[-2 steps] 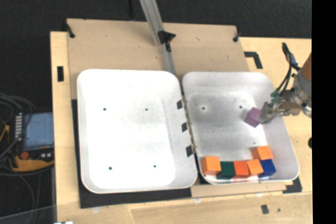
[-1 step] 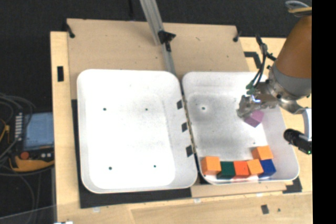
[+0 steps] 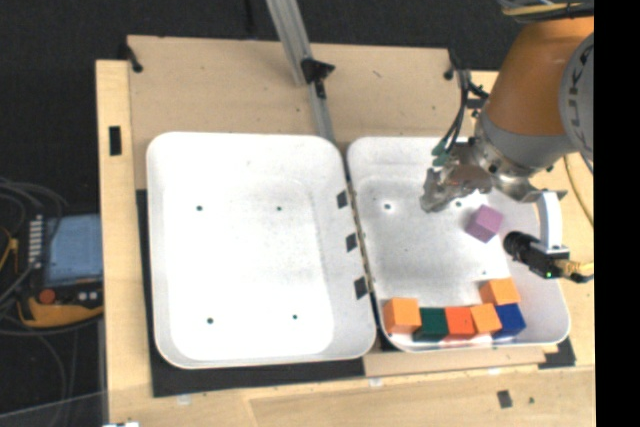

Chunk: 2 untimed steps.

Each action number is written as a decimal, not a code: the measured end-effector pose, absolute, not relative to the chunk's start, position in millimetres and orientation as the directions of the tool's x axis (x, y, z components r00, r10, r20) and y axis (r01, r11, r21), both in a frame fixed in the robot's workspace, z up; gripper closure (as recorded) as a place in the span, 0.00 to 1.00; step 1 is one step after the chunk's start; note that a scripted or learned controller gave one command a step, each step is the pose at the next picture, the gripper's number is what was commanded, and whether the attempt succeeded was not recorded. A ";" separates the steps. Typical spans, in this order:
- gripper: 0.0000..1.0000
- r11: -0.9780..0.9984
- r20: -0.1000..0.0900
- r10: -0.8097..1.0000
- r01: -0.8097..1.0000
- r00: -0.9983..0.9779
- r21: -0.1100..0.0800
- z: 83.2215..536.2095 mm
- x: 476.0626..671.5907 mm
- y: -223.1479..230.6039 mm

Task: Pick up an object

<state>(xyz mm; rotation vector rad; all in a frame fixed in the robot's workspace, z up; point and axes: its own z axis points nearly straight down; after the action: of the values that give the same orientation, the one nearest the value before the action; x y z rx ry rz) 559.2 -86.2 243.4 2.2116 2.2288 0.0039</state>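
Note:
My gripper (image 3: 437, 198) hangs over the upper middle of the right bin (image 3: 400, 245), with nothing visible between its fingers. A purple cube (image 3: 485, 223) lies a short way to its right and slightly nearer the front. Along the bin's front edge sit an orange block (image 3: 403, 313), a green block (image 3: 432, 323), another orange block (image 3: 460, 321), a blue block (image 3: 509, 317) and further orange blocks (image 3: 499, 293). All of these lie apart from the gripper.
The left bin (image 3: 250, 245) stands beside the right one, with a row of small black clips (image 3: 352, 240) between them. A slanted metal rail (image 3: 290, 25) rises from the back of the bench.

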 end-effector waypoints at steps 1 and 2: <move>1.00 0.006 0.000 1.000 1.000 -0.006 -0.001 231.8 566.8 -35.9; 1.00 0.007 0.000 1.000 1.000 -0.007 0.001 222.8 578.2 15.6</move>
<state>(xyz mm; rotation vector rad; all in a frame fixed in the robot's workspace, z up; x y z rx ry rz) 578.2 15.6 222.8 2.2137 2.2287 0.0007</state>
